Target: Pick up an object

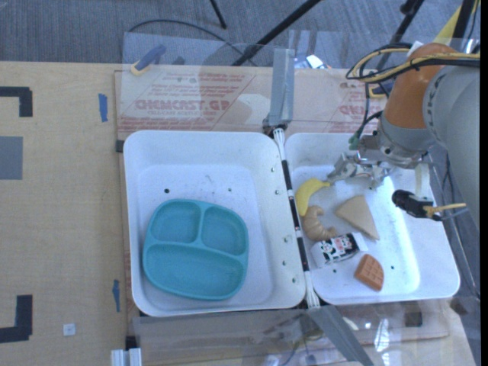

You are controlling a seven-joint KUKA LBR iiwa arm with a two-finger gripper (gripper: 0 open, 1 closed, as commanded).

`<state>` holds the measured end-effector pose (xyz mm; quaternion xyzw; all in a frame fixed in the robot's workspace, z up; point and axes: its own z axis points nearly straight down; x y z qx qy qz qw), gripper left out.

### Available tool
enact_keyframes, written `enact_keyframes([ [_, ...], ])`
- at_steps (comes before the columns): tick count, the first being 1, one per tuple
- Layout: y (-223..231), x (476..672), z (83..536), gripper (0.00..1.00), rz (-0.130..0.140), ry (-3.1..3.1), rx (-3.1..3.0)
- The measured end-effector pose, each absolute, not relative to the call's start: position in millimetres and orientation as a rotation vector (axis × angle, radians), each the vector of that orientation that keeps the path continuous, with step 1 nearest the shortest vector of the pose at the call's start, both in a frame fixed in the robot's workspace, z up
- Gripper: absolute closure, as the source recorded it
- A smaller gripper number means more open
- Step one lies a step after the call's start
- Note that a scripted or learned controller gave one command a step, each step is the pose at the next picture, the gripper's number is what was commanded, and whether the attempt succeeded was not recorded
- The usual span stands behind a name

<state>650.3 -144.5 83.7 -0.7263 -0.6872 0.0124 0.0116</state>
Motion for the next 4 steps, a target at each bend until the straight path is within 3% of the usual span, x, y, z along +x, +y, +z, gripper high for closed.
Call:
enact_keyframes([
  [1, -160.5, 657.2, 82.5, 0.0, 0.04, -2.112, -2.255],
  [2, -158.0, 654.4, 82.4, 0.0, 0.054, -2.192, -2.194],
  [4, -163.1, 653.3, 81.8, 0.0, 0.054, -2.286, -2.079],
])
